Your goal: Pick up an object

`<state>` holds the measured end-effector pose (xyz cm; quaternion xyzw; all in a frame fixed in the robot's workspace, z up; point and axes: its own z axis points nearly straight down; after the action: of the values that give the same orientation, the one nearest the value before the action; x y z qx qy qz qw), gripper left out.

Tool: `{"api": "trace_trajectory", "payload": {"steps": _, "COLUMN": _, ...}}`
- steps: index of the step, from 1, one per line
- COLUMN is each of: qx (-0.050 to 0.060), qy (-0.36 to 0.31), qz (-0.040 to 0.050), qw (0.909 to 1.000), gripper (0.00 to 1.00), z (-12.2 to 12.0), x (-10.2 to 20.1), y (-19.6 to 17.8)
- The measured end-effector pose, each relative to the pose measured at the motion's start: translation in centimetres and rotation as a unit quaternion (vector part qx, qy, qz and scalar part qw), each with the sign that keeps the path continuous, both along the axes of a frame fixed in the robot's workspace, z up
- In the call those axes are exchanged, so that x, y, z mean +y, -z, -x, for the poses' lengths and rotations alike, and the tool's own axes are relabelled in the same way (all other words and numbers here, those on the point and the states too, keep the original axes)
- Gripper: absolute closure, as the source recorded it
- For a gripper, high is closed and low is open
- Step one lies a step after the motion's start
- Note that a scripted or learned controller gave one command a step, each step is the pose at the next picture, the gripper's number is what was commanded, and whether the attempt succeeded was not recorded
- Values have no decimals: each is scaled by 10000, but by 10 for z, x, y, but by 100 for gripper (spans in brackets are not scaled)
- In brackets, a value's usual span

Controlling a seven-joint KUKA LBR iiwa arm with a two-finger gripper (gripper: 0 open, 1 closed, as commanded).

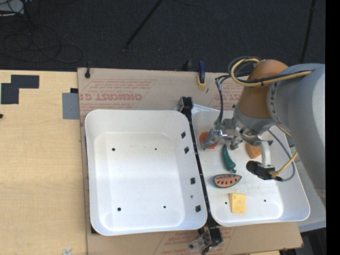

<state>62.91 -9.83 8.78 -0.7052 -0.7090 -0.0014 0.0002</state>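
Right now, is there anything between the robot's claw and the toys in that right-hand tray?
Nothing visible blocks it. The gripper hangs low inside the right bin, right above the green piece and beside the orange-red piece. The watermelon slice and yellow cheese wedge lie in the open nearer the front rim.

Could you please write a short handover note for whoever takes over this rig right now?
Gripper: low in the right bin, by the orange piece and the top of the green piece; no object seen between its fingers.
Also in that bin: watermelon slice, yellow cheese block, another orange item partly hidden under the arm.
Done: nothing lifted.
Left: grasp one object and raise it.
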Motion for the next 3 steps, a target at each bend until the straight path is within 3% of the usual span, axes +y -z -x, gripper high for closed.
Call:
{"api": "trace_trajectory", "payload": {"steps": 1, "qx": 31, "qy": 26, "qz": 5, "qw": 10000, "gripper": 100, "z": 3, "x": -3, "y": -10}}
{"api": "trace_trajectory", "payload": {"steps": 2, "qx": 9, "qy": 21, "qz": 12, "qw": 10000, "gripper": 100, "z": -13, "x": -7, "y": -28}}
{"api": "trace_trajectory", "payload": {"steps": 3, "qx": 22, "qy": 19, "qz": 11, "qw": 10000, "gripper": 0, "z": -12, "x": -7, "y": -27}}
